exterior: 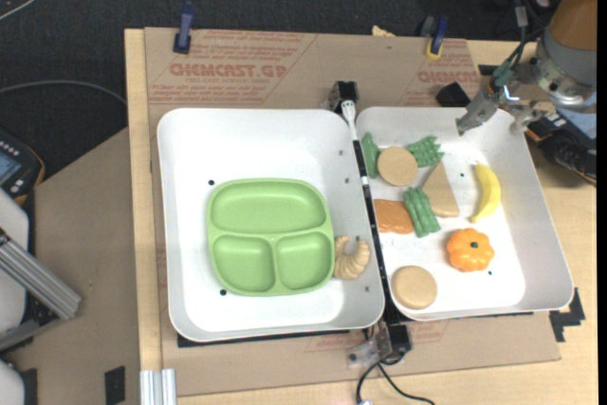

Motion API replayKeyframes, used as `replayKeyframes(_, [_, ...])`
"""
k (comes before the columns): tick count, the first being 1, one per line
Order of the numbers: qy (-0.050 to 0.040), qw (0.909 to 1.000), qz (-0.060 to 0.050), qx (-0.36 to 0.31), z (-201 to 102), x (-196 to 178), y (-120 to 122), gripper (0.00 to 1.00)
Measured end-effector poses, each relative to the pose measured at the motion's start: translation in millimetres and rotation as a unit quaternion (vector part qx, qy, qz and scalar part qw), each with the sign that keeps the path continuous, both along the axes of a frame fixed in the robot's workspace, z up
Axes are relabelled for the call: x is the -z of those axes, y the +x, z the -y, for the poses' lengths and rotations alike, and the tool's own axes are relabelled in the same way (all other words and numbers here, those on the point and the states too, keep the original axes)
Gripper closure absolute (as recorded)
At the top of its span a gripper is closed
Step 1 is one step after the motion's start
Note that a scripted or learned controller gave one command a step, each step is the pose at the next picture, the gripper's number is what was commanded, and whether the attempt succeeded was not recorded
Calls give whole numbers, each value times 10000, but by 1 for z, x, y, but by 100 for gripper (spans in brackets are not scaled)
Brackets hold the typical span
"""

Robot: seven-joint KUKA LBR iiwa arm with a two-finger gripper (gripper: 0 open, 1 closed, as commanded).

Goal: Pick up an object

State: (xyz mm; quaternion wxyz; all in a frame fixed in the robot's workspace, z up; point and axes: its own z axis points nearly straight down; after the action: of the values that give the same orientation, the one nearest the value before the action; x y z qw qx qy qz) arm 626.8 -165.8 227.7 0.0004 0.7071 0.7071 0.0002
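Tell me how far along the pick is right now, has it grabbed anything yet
Nothing looks picked yet. The end effector sits over the far right corner of the right bin, with nothing visible in it. The banana, the pumpkin, the two round cookies and the green pieces all lie in that bin. The green divided tray lies in the left bin. Descending, grasping and lifting are all left.

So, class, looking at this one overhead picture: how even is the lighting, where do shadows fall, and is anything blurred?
In the camera view, the lighting is soft and even, with no harsh glare on the white bins; the green tray and pumpkin cast only faint shadows; the toy food looks sharp, while the gripper at upper right appears slightly soft.
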Motion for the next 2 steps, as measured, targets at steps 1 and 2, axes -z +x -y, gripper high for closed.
replayKeyframes(1, [21, 10000, -74, 16, 5, 123, -54, 0])
replayKeyframes(2, [24, 10000, -55, 7, -27, 145, -125, 0])
